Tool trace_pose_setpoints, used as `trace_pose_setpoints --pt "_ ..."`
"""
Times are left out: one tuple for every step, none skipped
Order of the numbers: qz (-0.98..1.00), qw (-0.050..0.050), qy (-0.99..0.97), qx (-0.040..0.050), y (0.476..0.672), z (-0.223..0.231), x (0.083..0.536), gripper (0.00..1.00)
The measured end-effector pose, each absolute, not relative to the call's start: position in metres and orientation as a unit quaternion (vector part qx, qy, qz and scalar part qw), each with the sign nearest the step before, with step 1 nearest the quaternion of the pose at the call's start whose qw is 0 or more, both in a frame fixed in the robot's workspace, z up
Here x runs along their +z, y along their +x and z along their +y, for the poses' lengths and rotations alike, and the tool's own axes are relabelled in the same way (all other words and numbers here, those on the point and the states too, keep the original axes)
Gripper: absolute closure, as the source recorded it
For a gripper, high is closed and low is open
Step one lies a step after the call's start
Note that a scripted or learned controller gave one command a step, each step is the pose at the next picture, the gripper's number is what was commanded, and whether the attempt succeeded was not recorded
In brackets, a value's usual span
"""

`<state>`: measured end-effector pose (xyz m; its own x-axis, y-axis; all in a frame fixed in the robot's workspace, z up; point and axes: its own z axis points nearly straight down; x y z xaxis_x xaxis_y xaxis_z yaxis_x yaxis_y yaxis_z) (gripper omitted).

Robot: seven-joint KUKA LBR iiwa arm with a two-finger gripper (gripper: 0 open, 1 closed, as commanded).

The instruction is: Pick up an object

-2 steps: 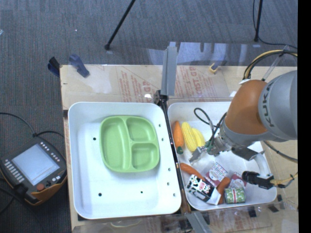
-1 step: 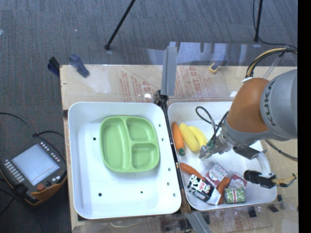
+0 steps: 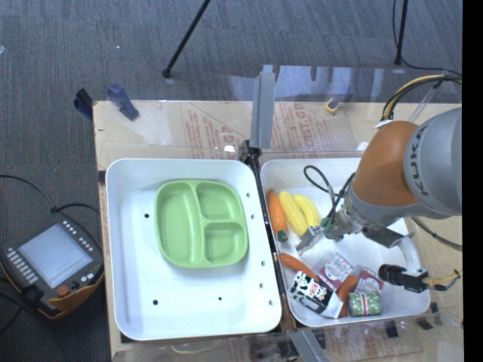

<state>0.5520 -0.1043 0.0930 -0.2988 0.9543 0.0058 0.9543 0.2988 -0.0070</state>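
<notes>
Two white bins sit side by side; the left bin (image 3: pixel 128 277) holds a green tray (image 3: pixel 201 222). The gripper (image 3: pixel 317 234) hangs low over the right bin (image 3: pixel 419 302), just beside the corn (image 3: pixel 299 211). Whether anything is pinched there cannot be told.

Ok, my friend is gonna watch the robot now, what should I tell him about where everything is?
Gripper: low inside the right bin, beside the yellow corn. I can't tell if it has grabbed anything.
Right bin things: an orange carrot by the left wall, the corn next to it, another carrot lower down, a black-and-white carton, a small green can and some little packets near the front.
Left bin: a green divided plate.
Done: nothing looks lifted yet.
Left: grab one toy and raise it out of the bin.
</notes>
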Motion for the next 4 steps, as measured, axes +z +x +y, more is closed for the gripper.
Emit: trace_pose_setpoints --pt "-0.777 0.002 -0.63 0.001 0.612 -0.109 0.131 0.0" --pt "-0.824 0.002 -0.567 0.0007 0.582 -0.093 0.085 0.0" --pt "-0.823 0.003 -0.568 0.0011 0.582 -0.094 0.094 1.0" --pt "-0.819 0.001 -0.574 0.0011 0.544 -0.03 0.219 1.0"
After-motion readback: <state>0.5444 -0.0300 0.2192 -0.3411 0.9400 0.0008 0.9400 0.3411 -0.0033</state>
